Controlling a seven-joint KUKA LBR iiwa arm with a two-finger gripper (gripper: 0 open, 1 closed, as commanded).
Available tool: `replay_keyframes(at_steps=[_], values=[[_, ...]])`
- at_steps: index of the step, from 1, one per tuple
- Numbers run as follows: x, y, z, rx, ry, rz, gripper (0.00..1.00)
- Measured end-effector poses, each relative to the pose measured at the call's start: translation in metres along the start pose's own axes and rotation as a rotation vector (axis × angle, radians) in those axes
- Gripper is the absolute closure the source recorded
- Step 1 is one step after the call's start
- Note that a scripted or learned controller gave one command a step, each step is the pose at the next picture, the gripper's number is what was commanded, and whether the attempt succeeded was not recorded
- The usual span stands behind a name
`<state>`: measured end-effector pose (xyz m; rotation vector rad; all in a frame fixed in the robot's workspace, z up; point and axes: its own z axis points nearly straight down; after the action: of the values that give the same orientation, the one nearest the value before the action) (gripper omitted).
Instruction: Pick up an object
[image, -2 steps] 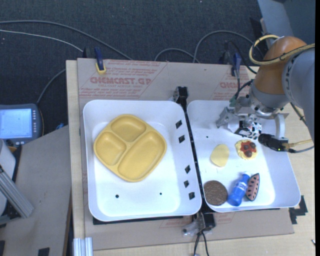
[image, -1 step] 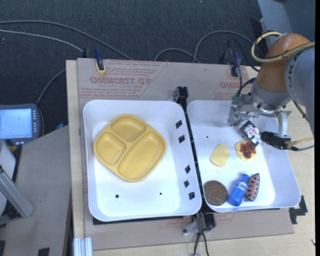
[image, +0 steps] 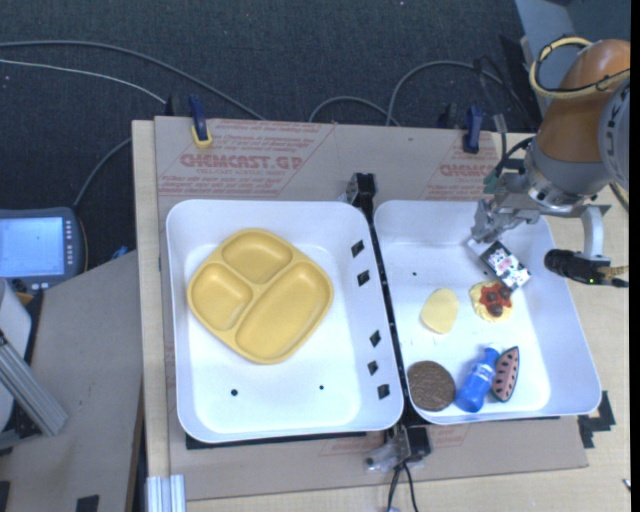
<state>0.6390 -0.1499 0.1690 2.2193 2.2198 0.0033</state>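
Gripper at the right bin's twelve o'clock, above a small box; finger state indeterminate.

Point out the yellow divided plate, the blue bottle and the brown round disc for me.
yellow divided plate (image: 260, 294): camera view, on the ridge between its compartments.
blue bottle (image: 476, 382): camera view, on its body.
brown round disc (image: 431, 384): camera view, on its flat top.

Yellow divided plate in left bin; grey monitor beside bench.
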Motion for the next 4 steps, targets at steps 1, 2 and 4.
replay_keyframes(at_steps=[1, 2, 4], values=[[0.000, 0.001, -0.036, 0.000, 0.000, -0.001, 1.00], [0.054, 0.000, -0.051, 0.002, 0.003, -0.006, 1.00], [0.158, 0.001, -0.056, 0.002, 0.003, -0.006, 1.00]])
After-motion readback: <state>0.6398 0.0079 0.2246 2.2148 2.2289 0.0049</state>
